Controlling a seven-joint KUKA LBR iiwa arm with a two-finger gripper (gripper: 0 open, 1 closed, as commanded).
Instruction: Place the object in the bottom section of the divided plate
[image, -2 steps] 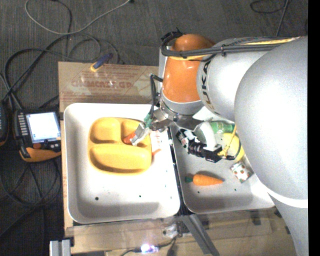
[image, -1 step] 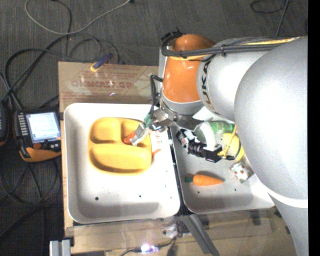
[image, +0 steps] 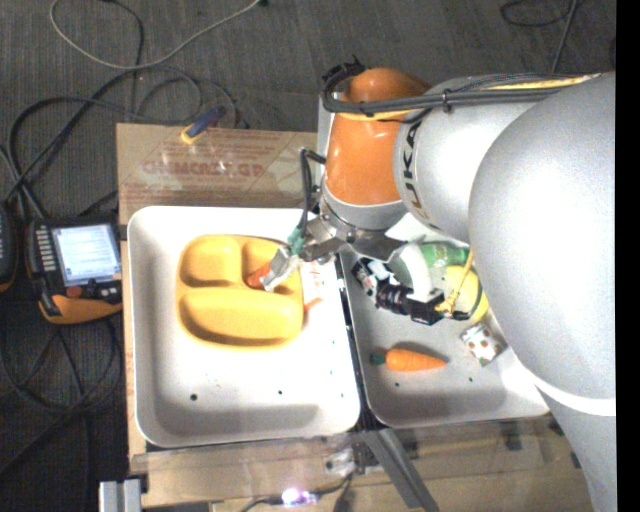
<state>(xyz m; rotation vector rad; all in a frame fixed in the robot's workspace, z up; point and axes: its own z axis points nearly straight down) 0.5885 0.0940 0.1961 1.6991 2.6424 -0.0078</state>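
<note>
A yellow divided plate (image: 240, 310) lies in the left white bin (image: 200, 400), with two small sections at the top and one wide section at the bottom. My gripper (image: 275, 268) reaches in from the right and hangs over the plate's upper right section. A small red object (image: 257, 277) sits right at the gripper's tip, partly hidden by it. Whether it is held or rests on the plate I cannot tell. The wide bottom section holds nothing.
The right bin (image: 440, 400) holds an orange carrot (image: 410, 360), a small white die-like cube (image: 482, 344) and a green and yellow item (image: 455, 272) half under the arm. A small reddish scrap (image: 312, 300) lies by the plate's right rim. The arm covers the upper right.
</note>
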